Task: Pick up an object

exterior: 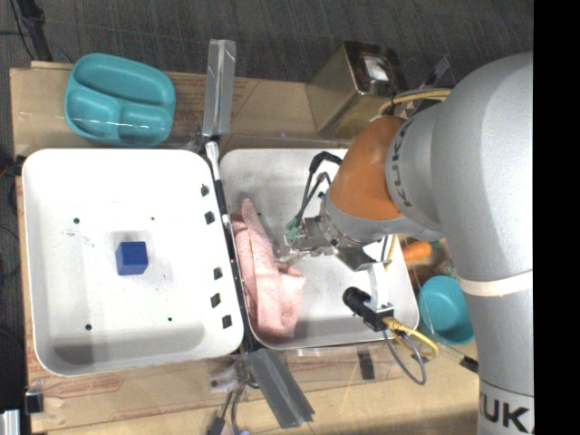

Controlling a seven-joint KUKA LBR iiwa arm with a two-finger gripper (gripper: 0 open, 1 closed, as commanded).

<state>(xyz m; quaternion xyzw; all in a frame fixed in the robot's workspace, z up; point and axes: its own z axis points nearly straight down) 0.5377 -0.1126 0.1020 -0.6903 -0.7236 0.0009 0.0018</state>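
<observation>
Here, gripper (pixel 292 254) touches crumpled pink cloth (pixel 265 279) along the right bin's (pixel 272 159) left wall; finger state unclear; blue cube (pixel 132 257) mid left bin (pixel 54 170).

A blue cube (pixel 132 257) is showing against the plain white of the left bin (pixel 54 198), and a pale pink cloth (pixel 265 279) is showing against the equally white right bin (pixel 263 166). A teal tray (pixel 120 98) is lying on the brown bench (pixel 272 98). The arm (pixel 471 179) is showing grey with an orange band. A teal bowl (pixel 446 306) and something orange (pixel 417 251) are showing beside it.
</observation>
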